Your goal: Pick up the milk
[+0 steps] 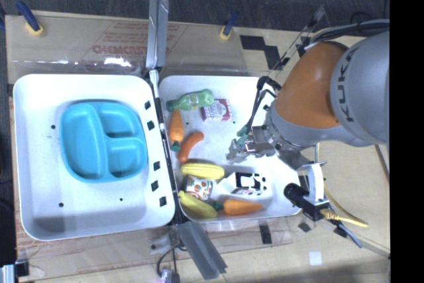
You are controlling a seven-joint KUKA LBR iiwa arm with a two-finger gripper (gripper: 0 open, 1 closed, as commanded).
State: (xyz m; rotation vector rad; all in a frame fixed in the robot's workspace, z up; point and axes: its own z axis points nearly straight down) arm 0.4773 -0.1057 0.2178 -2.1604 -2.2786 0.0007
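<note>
The milk [250, 185] is a small white carton with black cow patches. It lies on its side near the front of the right bin [278, 207]. My gripper [244, 146] hangs just above and behind the carton, over the middle of the bin. The grey arm with its orange band comes in from the right. Nothing shows held in the gripper, and the carton rests on the bin floor.
Around the milk lie a banana [202, 171], a printed can [199, 187], a yellow fruit [197, 205] and a carrot [242, 207]. Further back are two orange vegetables [175, 127], a green bottle [191, 101] and a maroon packet [216, 110]. The left bin holds a blue divided tray [105, 140].
</note>
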